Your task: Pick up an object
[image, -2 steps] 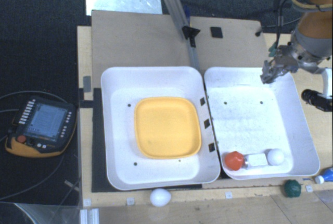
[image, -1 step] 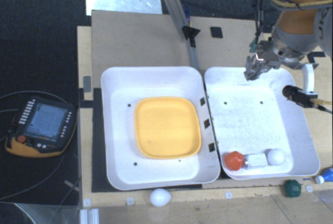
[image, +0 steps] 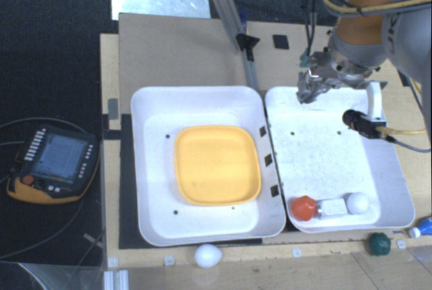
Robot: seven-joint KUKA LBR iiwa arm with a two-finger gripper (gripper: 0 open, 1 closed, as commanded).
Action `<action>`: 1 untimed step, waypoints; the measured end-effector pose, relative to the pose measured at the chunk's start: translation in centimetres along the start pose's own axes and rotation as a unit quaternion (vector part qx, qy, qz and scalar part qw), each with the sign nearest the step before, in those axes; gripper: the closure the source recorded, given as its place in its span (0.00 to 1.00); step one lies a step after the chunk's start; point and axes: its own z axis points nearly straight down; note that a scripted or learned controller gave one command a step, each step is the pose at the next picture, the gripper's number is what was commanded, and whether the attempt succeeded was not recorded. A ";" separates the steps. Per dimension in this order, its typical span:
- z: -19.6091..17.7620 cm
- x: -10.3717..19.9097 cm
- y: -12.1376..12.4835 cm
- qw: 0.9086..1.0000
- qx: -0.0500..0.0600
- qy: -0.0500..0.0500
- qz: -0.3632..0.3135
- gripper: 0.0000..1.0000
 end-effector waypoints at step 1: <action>0.1 4.8 1.5 1.000 0.000 0.000 0.000 1.00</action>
